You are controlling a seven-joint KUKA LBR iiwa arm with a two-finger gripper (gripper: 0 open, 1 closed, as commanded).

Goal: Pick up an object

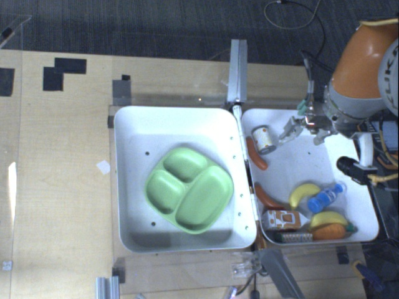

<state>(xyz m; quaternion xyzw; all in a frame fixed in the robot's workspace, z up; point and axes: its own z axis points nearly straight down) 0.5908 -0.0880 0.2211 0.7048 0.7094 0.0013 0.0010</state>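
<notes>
Over the upper part of the right bin [365, 226], the gripper [298, 126] hangs above the white floor, with the grey arm [368, 61] and its orange band reaching in from the right edge of the view. Whether the fingers are apart or together cannot be told from this slant, and nothing is visibly clamped between them. Just to the left of the gripper, a small tin can [262, 138] lies on its side near the bin's upper left corner. Beside the can, along the left wall, lies a red sausage [256, 154], and a second sausage [270, 198] lies lower down, angled toward the bin's bottom. A yellow banana [303, 193] curves near the middle of the lower half, touching a blue plastic bottle [325, 198] that lies tilted beside it. Below these, a second banana [328, 219] rests against an orange carrot [329, 232] by the bottom wall. A small brown carton [284, 218] sits at the lower left corner. The left bin [134, 126] holds a green divided plate [189, 189] with three compartments, lying flat near its centre. Both bins rest side by side on the wooden desk [56, 167], which bears black tape marks [62, 72] near its upper left.
</notes>
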